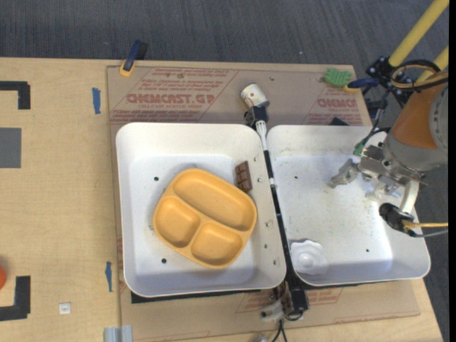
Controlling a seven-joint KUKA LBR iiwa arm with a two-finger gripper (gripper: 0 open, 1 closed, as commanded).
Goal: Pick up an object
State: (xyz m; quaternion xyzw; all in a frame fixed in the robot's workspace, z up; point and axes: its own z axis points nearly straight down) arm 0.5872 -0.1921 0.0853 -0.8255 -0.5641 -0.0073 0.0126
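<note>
A yellow three-compartment plate (205, 217) lies tilted in the left bin (135, 191). A small brown block (244, 177) rests by that bin's right wall, just beyond the plate's upper right corner. A white, rounded object (308, 255) sits at the front left of the right bin (342, 212). My gripper (344, 176) hangs over the right bin's upper right part, its grey fingers pointing left. Nothing shows between them.
A white and black knob (253, 97) stands on the cardboard behind the seam between the bins. A green clip (335, 77) and a blue-yellow clamp (132, 56) hold the cardboard's back edge. Cables (406, 223) trail off the wrist at the right.
</note>
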